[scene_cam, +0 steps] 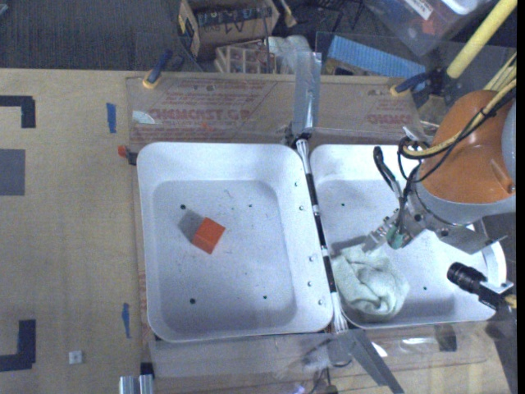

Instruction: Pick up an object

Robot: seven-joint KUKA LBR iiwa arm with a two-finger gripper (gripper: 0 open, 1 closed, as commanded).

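Note:
An orange block (208,235) lies in the left bin (164,171), toward its left middle. A crumpled white cloth (371,281) rests in the right bin (344,167) near its front left corner. My gripper (389,237) comes in from the right and hangs just above the cloth's upper right edge. The orange band of the arm (472,150) covers the right part of that bin. Nothing shows between the fingers.
A cardboard sheet (213,113) lies behind the bins. A raised ridge (316,228) separates the two bins. Boxes and clutter stand at the back. Black tape marks (18,109) lie on the wooden bench at left.

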